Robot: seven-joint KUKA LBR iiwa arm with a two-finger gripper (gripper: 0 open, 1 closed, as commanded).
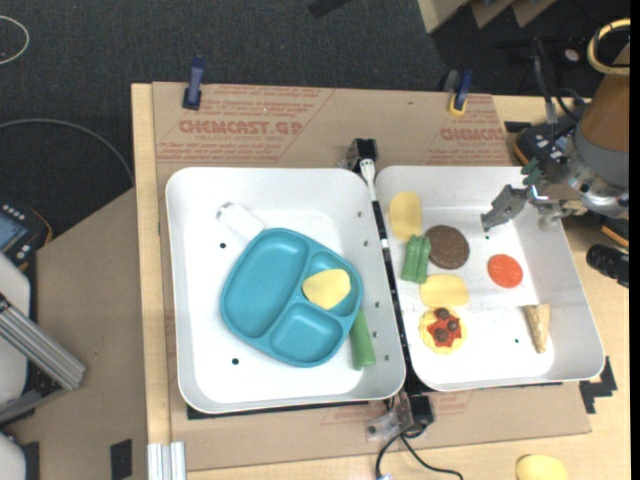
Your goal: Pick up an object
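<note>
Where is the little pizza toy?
The small round toy pizza lies in the right white bin, near its front edge, just below the pale yellow oval piece and left of the tan cone.

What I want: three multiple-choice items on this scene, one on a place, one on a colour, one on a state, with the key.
1. The blue plate lies: A in the left bin; B in the right bin; C on the floor.
2. The disc right of the brown disc is: A green; B red-orange; C white.
3. The plate is: A upside down; B on edge; C flat, face up.
Key: 1 A, that bin's white walls surround it. 2 B, its colour is plain. 3 C, its compartments show, one holding a yellow piece.
</note>
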